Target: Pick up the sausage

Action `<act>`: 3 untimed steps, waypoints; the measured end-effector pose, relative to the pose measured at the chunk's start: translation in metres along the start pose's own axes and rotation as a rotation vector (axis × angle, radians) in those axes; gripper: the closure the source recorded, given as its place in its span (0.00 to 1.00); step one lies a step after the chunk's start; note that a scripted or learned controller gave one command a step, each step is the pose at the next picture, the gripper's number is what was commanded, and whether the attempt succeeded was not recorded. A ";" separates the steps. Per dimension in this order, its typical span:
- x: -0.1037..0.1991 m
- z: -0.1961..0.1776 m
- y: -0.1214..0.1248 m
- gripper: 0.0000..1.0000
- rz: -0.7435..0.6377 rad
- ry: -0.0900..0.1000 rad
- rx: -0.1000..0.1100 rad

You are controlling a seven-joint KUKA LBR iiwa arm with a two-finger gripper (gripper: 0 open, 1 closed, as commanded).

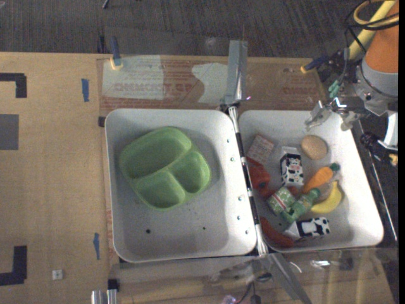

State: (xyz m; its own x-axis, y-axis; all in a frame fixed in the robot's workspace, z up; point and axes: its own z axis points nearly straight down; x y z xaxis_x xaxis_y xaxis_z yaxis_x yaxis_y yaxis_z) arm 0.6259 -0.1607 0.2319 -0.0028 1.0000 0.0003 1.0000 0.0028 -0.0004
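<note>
My hand point(329, 111) hangs over the right bin point(364, 195); whether open, I cannot tell. Tan table point(50, 170), dark floor point(190, 8).

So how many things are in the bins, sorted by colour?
Green: 3 (divided plate, bottle, packet)
Red: 2 (sausage, another red piece)
Orange: 1 (carrot)
Yellow: 1 (banana)
Black-and-white: 2 (cartons)
Tan: 2 (bun, card)
Total: 11

Your arm point(380, 62): grey-silver wrist body, orange band above it, yellow and black cables looping over the top, blue bit on the dark bracket, pale metallic gripper point(330, 114) hardware at the end, fine detail blurry
</note>
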 end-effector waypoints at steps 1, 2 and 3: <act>0.068 0.106 0.017 0.00 -0.072 0.000 0.000; 0.045 0.145 -0.063 0.00 -0.029 -0.001 -0.004; 0.057 0.143 -0.101 0.00 0.220 -0.008 -0.014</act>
State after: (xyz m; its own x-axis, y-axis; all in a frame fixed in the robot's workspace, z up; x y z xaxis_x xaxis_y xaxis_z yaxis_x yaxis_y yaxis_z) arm 0.5250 -0.1043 0.0891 0.2152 0.9765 -0.0058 0.9765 -0.2151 0.0141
